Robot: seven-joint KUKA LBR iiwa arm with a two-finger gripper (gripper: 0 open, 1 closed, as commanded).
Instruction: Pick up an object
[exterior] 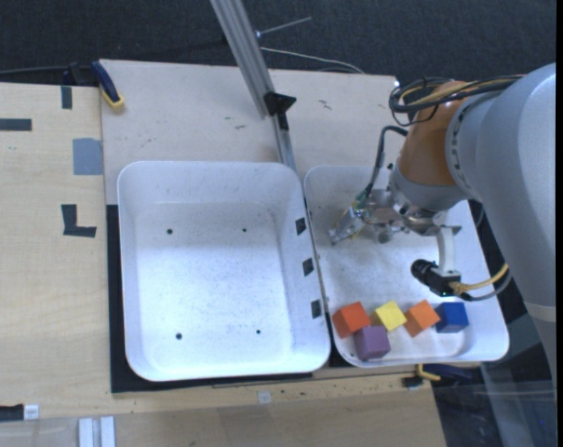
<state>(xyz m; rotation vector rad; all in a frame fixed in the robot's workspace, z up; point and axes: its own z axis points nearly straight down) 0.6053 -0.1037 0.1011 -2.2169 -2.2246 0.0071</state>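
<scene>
Blocks are what the claw has to reach, and they all lie on one side of it: from the two-finger gripper, hanging over the upper middle of the shallow white right-hand bin, the cluster sits toward five o'clock, near the bin's front rim. Five small cubes rest there, close together: an orange-red cube at the nine o'clock end of the row, a yellow cube beside it, an orange cube next, a blue cube at the three o'clock end, and a purple cube tucked at six o'clock from the gap between the orange-red and the yellow. The row runs nine-to-three across the bin. Nearest to the claw is the orange-red cube, almost straight toward six o'clock from the fingertips.

Nothing sits between the fingers, so the claw carries no load; how wide it stands I cannot tell, since the tips are small and dark against the speckled floor and seem to point toward nine o'clock. The grey arm with its orange band comes in from three o'clock, its wrist above the bin's twelve o'clock half. The shallow white left-hand bin lies at nine o'clock of the claw, across the shared wall, well apart from the cubes
</scene>
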